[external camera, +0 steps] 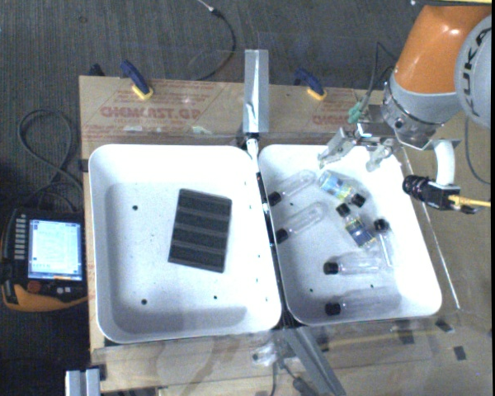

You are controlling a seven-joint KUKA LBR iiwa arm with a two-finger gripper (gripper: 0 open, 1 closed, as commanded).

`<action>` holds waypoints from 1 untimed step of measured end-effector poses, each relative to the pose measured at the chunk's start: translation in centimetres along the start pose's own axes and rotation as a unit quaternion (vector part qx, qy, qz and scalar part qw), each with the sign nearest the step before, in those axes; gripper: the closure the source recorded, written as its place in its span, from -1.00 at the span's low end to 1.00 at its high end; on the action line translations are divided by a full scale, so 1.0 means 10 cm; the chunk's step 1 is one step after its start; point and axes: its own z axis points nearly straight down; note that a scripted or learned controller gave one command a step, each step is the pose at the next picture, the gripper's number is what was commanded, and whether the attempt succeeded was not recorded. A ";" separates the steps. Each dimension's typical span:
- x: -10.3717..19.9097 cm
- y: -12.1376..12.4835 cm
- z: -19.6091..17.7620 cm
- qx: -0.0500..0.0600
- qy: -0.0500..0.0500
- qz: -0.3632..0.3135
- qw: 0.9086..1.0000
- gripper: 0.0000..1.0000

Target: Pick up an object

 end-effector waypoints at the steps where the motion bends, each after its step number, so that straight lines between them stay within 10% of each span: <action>1: -0.47 -0.02 0.78 0.000 -0.001 -0.018 1.000 -1.00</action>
